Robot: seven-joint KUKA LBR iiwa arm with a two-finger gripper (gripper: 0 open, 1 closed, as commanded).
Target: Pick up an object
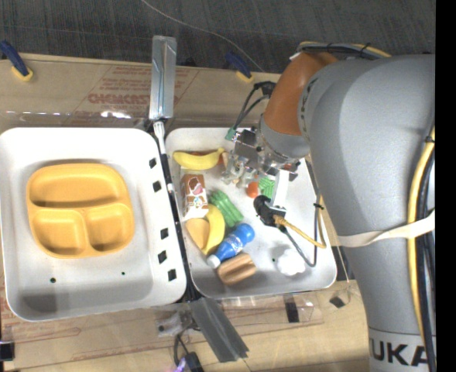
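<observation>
Yellow and lying on its side, the banana (197,160) sat at about ten o'clock in the right bin (317,279), just left of the gripper (247,167), which hovered low over the clutter, probably lining up a grasp; whether it was wide or narrow I could not tell. Below lay a green item (226,205), a blue bottle (234,243) and a brown bun (237,268) toward six o'clock. At nine o'clock, the left bin (11,149) held a yellow divided tray (79,209).

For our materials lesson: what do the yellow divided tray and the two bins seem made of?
Yellow divided tray: likely moulded plastic; smooth, softly glossy, rounded compartments. Left bin and right bin: probably thin formed white plastic; matte, rounded corners, though the look leaves it open.
</observation>
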